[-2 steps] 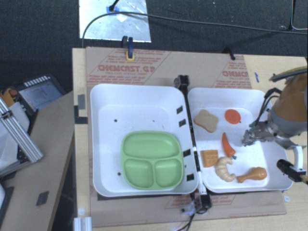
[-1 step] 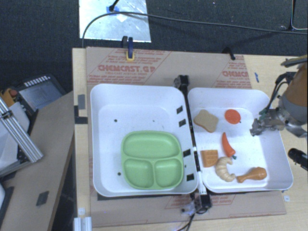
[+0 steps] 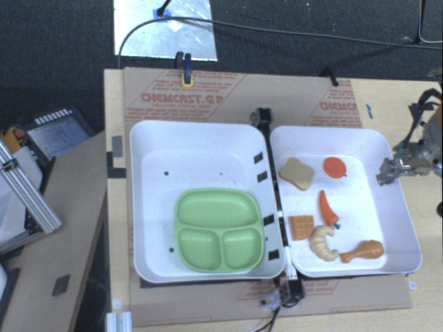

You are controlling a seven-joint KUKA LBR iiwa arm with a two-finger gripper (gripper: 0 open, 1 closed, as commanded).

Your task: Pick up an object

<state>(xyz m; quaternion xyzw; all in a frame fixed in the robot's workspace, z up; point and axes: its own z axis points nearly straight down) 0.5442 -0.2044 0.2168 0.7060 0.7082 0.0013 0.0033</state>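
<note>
The end effector [image 3: 389, 170] hung at the right rim of the right bin [image 3: 387, 144], and whether it was spread or pressed together could not be told at this size. All the candidate objects lay in that bin, to its left. The tomato [image 3: 335, 167] sat nearest, with the bread slice [image 3: 297, 174] beyond it. Down and left lay the carrot [image 3: 327, 209], and past that the cracker [image 3: 301, 227], the croissant [image 3: 323, 243] and the drumstick [image 3: 363, 251]. They looked like light, stiff plastic play food, probably smooth and apt to slip. The carrot, narrow and lying apart, seemed best pinched across its middle.
</note>
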